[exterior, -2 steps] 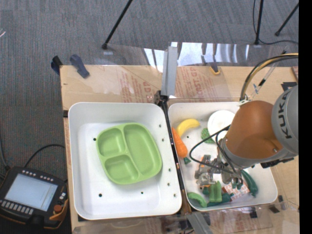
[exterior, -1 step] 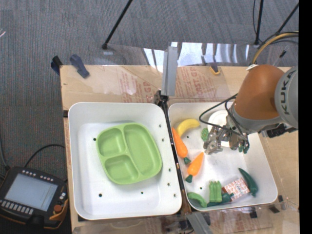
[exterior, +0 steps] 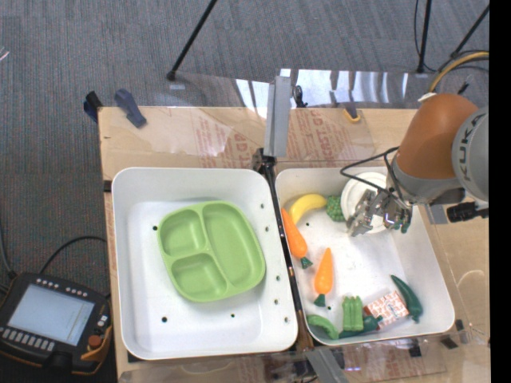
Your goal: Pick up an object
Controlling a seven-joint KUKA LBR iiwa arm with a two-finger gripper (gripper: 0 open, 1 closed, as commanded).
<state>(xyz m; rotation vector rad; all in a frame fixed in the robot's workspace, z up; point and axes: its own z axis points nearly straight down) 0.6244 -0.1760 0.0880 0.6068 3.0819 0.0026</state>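
Left bin [exterior: 128,214]: a green three-compartment plate [exterior: 211,250], smooth plastic. Right bin [exterior: 435,274]: yellow banana [exterior: 306,206], two orange carrots [exterior: 294,235] [exterior: 323,272], green pepper [exterior: 407,296], red-and-white packet [exterior: 386,308], white bowl [exterior: 357,191] at the back. Tool [exterior: 374,215] low over the right bin, just beside the bowl; open or closed, cannot tell. Brown cardboard-covered desk [exterior: 184,142]; grey ribbed carpet beyond.
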